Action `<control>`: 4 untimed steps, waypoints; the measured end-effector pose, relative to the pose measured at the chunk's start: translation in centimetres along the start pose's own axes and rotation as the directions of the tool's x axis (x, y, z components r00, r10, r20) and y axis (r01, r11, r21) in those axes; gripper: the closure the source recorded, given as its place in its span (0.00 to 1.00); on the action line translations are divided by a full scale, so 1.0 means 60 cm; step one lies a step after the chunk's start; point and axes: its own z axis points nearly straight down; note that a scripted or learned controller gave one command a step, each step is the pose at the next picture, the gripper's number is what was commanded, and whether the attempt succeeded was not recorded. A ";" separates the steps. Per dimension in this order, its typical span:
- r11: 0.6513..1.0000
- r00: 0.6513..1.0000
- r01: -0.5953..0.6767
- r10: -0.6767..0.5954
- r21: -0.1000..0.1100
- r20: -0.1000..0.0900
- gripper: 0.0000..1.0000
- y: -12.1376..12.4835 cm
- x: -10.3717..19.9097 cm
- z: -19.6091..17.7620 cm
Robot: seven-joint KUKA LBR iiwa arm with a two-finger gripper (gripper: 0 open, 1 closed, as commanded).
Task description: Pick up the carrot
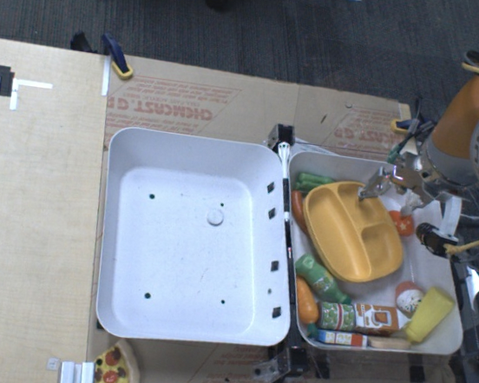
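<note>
Carrot [306, 300], orange and stubby: lies at the near-left corner of the right bin [349, 160], close against the wall shared with the left bin [182, 231]; sits just beside a green vegetable-like item [320, 276] on its far side and a printed carton [354, 317] on its right, possibly touching both. Rests on the bin floor, not lifted, not gripped. Gripper [373, 191]: hangs over the far rim of a yellow divided tray [356, 237], toward the back of the same bin, well apart from the carrot, with the tray and the green item between them. Spread or closed state of the gripper: cannot be told at this slant, with the metal tips small and blurred against the tray. Nothing visible in its grasp. Arm [473, 112]: enters from the right, orange band above the wrist, reaching across the bin's back edge. Second orange piece [297, 207] beside the tray, along the shared wall: identity uncertain, perhaps another vegetable. Progress, as judged: pick not yet made; neither approach above the carrot nor contact with it achieved. Remaining, as judged: travel toward the near-left corner, descent between wall, green item and carton, closure on the carrot, then lift clear. Likely difficulty: crowded neighbours and the adjacent wall, leaving little room for a clean grasp.
</note>
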 end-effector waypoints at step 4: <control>0.463 0.463 -0.886 0.886 0.001 0.004 0.00 -0.108 0.137 0.001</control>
